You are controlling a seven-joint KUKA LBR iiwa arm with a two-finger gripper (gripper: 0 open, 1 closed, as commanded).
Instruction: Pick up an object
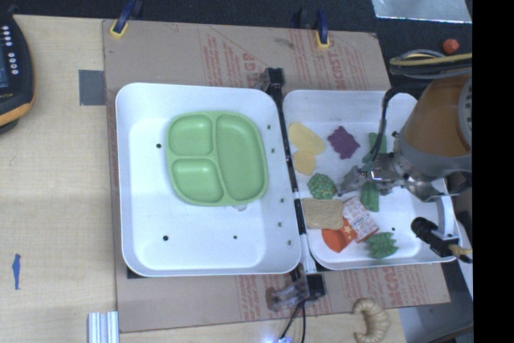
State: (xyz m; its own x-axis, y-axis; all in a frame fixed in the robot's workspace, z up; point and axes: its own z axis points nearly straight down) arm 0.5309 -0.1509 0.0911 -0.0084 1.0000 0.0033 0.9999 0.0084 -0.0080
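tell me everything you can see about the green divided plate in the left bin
The green plate is a pale green, rounded-rectangle tray that looks like smooth plastic. Raised ridges split it into three compartments: two smaller ones on its left side and one long one on its right. It lies flat, turned slightly, in the upper middle of the left white bin, resting on the bin floor. Nothing sits in its compartments.

Grey arm (430, 161) with orange band (438, 120) and black cable (384, 120).

green plate (217, 157), left bin (140, 173), tool (359, 177) over toys
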